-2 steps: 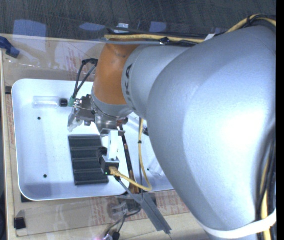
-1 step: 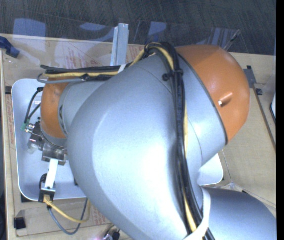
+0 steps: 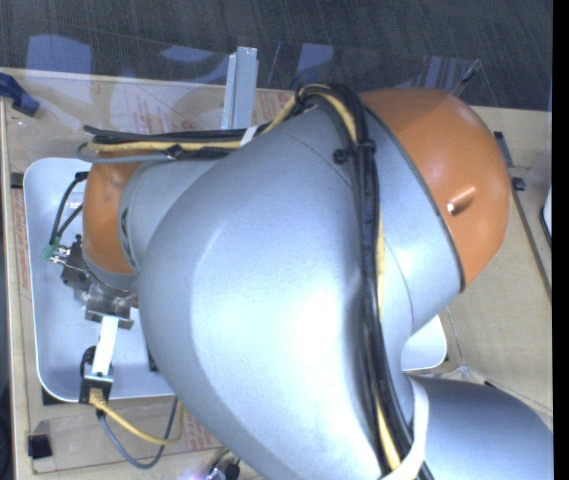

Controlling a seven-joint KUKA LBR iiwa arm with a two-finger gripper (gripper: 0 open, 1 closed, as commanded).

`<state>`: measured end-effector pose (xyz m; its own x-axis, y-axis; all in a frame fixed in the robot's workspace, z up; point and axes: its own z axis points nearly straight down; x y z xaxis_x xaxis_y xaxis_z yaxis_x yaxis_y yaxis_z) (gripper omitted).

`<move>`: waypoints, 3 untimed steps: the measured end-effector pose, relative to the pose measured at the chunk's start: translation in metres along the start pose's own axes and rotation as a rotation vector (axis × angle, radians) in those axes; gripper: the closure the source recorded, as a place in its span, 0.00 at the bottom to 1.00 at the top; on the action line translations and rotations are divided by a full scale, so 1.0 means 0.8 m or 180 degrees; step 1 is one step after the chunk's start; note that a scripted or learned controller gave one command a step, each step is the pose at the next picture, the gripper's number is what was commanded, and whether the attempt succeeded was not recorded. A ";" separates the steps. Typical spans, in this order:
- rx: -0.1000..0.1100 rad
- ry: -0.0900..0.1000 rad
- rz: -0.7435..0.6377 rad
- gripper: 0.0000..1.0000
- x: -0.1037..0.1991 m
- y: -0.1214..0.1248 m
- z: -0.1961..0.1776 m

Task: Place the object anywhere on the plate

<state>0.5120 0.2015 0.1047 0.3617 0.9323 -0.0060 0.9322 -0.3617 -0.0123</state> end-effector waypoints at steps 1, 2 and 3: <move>-0.0031 0.0012 -0.0711 1.00 -0.033 -0.038 -0.156; -0.0026 0.0008 -0.0517 1.00 -0.150 0.008 -0.106; -0.0015 0.0016 0.0476 1.00 -0.078 0.009 0.018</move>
<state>0.4962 0.1409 0.0909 0.4966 0.8680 -0.0023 0.8679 -0.4966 -0.0069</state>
